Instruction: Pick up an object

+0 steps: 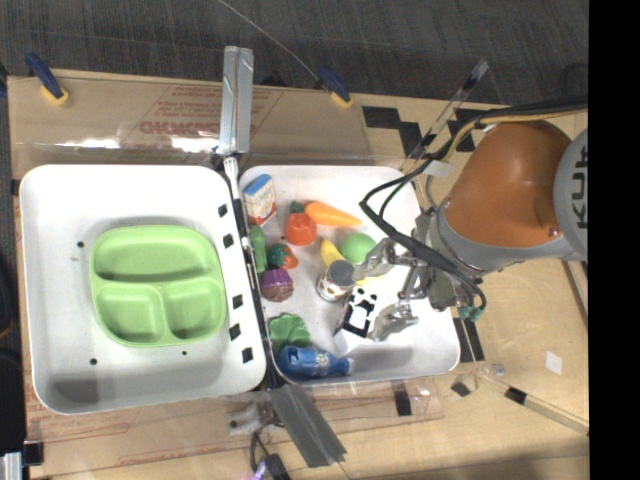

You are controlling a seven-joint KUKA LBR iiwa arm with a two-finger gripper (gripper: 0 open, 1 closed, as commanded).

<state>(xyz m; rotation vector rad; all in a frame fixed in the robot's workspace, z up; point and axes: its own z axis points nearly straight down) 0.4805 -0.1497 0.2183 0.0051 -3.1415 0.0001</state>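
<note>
Camera view: green tray [157, 286] sitting in left bin [40, 268]; toys crowding right bin [440, 353], small can [334, 281] nearest. Gripper [383, 290] hovering spread, pinching nothing. Approach step, I judge; next: descending, closing.

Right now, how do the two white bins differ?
The left bin holds one green divided tray; the right bin holds many small toy foods, such as a carrot and a blue bottle. The arm reaches over the right bin, not the left. Both are shallow and white.
</note>
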